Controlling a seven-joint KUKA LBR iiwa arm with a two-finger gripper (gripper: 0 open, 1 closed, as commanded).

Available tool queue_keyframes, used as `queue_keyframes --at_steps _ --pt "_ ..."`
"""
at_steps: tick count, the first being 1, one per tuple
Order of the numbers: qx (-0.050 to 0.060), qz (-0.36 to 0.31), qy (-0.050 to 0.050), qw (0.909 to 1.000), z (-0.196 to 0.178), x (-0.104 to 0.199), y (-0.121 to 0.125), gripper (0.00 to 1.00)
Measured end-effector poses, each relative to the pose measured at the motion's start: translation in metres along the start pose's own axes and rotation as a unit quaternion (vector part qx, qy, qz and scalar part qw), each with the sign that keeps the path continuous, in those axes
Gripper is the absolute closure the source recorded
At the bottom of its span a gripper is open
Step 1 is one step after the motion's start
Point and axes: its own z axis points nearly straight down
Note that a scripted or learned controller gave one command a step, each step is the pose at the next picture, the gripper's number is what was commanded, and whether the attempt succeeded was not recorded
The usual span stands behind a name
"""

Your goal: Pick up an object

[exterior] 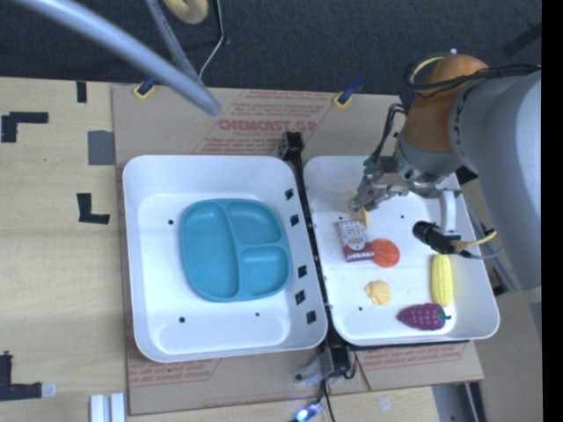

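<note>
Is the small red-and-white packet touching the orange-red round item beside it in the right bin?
Cannot tell. In the camera view the packet and the orange-red round item sit edge to edge, with no plain gap or clear contact between them at this slant.

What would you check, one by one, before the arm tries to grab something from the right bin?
1. Things to pick are in the right bin: ok. A small packet, an orange round piece, a yellow lump, a corn cob and purple grapes lie there.
2. Gripper is over that bin: ok, near its upper left part.
3. Nearest target: ok, the packet lies just below the gripper.
4. Target stands free: not ok, the packet touches the orange round piece.
5. Fingers open: cannot tell.
6. Gripper carries nothing: cannot tell.
</note>
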Motion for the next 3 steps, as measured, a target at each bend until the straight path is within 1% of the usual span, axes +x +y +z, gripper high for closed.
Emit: queue_keyframes --at_steps 1,2,3 --pt "0.002 0.001 0.001 1.0 -0.048 -0.006 0.007 1.0" --pt "0.003 0.001 0.002 1.0 -0.09 -0.004 0.009 1.0" --pt "0.004 0.001 0.002 1.0 -0.104 -0.003 0.009 1.0"
